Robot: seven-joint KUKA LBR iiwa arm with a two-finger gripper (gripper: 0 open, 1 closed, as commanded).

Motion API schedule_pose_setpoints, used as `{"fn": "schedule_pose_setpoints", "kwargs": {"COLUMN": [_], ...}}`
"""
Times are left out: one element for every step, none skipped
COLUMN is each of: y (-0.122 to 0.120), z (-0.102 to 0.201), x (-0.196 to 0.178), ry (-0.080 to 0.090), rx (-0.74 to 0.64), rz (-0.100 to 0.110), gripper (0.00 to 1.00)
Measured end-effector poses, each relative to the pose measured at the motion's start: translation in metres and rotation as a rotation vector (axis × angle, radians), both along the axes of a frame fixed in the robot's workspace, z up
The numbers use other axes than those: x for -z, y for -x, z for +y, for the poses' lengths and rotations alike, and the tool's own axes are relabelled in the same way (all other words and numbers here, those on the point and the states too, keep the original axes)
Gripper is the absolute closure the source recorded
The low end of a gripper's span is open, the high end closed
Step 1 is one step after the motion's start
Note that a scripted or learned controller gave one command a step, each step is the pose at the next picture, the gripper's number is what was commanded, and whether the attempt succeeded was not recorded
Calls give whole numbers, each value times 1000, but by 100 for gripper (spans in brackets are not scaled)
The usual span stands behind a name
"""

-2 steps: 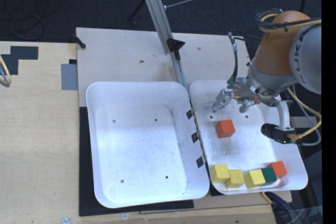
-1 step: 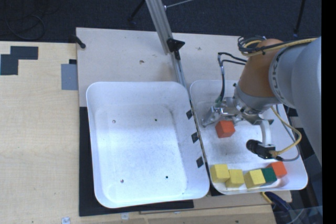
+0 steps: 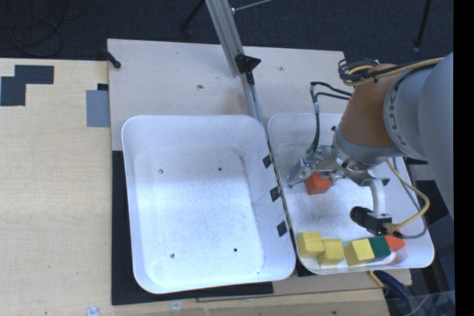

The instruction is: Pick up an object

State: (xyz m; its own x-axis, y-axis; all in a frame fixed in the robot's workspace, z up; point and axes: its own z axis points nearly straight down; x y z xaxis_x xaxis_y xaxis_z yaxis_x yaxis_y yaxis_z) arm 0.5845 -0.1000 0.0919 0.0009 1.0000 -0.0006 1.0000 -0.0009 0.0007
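1. The bench (image 3: 170,78) holds two white bins side by side.
2. The left bin (image 3: 196,200) is the bigger one in the view.
3. The right bin (image 3: 292,131) sits just beside it, and their edges touch in the middle.
4. The grey arm (image 3: 415,107) reaches in from the right, over the right bin.
5. It has an orange band (image 3: 366,115) just above the wrist.
6. The jaws (image 3: 317,172) are low inside the right bin, near its left wall.
7. An orange-red block (image 3: 319,183) sits right at the tips of the jaws.
8. The block is touching the metal tips, or very close to them.
9. I cannot tell if the jaws are wide or closed, or if they have hold of the block, because the wrist hides them.
10. More blocks lie in a row along the near edge of the right bin.
11. There is a yellow block (image 3: 310,243), a second yellow block (image 3: 332,252) touching it, and a third yellow block (image 3: 362,251).
12. A green block (image 3: 380,246) sits just beside the third yellow one.
13. A small orange piece (image 3: 395,240) lies next to the green block.
14. A long silver bar (image 3: 222,18) leans up from behind the bins.
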Motion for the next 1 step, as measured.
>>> {"fn": "schedule_pose_setpoints", "kwargs": {"y": [0], "z": [0], "x": [0], "ry": [-1], "rx": [3], "rz": [0], "gripper": [0]}}
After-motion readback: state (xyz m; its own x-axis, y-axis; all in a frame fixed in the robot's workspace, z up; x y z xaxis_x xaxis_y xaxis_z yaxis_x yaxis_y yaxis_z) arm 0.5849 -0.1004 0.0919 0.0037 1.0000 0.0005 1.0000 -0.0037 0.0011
